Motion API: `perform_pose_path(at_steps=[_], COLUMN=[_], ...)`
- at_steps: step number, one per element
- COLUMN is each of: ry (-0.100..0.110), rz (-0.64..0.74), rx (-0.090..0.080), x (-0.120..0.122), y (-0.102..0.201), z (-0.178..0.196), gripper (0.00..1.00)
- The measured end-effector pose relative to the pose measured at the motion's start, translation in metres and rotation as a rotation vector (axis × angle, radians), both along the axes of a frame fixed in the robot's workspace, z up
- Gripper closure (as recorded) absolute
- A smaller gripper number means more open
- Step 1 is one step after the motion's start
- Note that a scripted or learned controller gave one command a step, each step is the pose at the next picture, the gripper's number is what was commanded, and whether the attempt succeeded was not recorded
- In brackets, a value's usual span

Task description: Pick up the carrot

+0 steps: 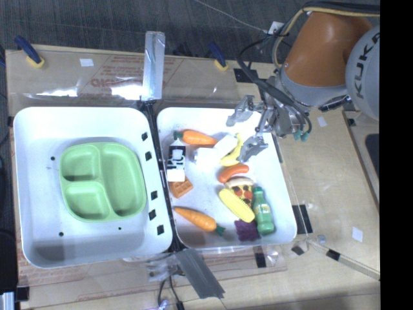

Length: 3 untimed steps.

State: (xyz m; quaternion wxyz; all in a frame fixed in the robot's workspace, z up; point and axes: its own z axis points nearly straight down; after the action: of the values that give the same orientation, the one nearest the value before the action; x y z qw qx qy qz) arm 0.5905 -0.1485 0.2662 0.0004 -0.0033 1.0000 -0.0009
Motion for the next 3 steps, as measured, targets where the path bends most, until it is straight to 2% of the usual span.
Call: perform_pose_path(at_steps=[1,2,3], ry=[0.009,-0.001,-0.004], rz=[0.216,0.027,0.038], rx=[0.005,0.001,0.0], x=[-0.062,-0.042,-0.039], y=[0.026,-0.022,-0.019], z=[-0.133,-0.161,-0.149], gripper=[0.0,0.0,1.0])
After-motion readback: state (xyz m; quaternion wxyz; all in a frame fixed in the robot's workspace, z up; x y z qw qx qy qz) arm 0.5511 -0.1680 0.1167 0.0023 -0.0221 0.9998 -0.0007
